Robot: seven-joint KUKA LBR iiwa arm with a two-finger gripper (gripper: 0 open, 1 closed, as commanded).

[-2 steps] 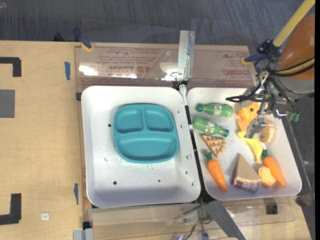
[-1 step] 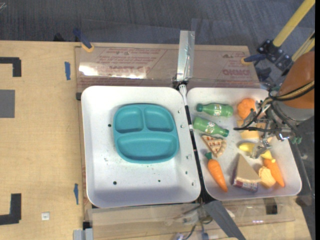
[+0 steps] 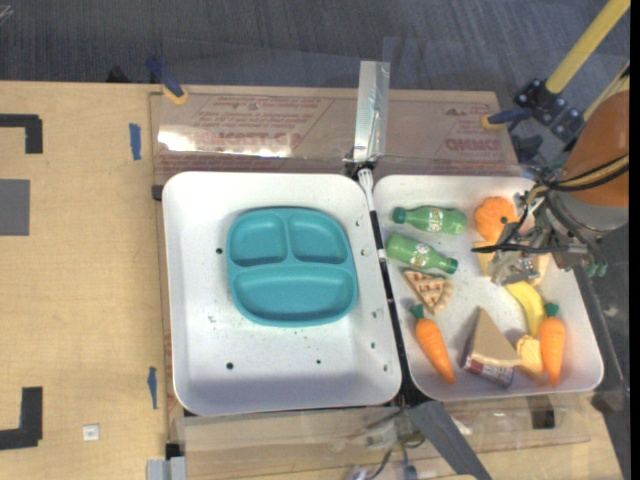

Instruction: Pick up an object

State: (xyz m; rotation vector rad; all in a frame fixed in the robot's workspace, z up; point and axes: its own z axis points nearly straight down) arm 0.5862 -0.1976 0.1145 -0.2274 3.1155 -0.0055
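The right bin (image 3: 590,368) holds several toy foods. Two green bottles (image 3: 430,218) (image 3: 420,254) lie at its left, with a pizza slice (image 3: 428,290) and a carrot (image 3: 434,349) below them. An orange fruit (image 3: 490,216) sits at the back, and a yellow banana (image 3: 528,304) lies in the middle right. A tan wedge (image 3: 488,340), a small can (image 3: 488,370) and a second carrot (image 3: 551,348) lie near the front. My gripper (image 3: 522,256) hangs low over the bin between the orange fruit and the banana's upper end, hiding what is under it.
The left bin (image 3: 190,368) holds a teal divided plate (image 3: 290,265). A metal divider post (image 3: 371,108) stands behind the seam between the bins. The arm's orange band (image 3: 608,148) and cables hang over the right bin's back right corner.
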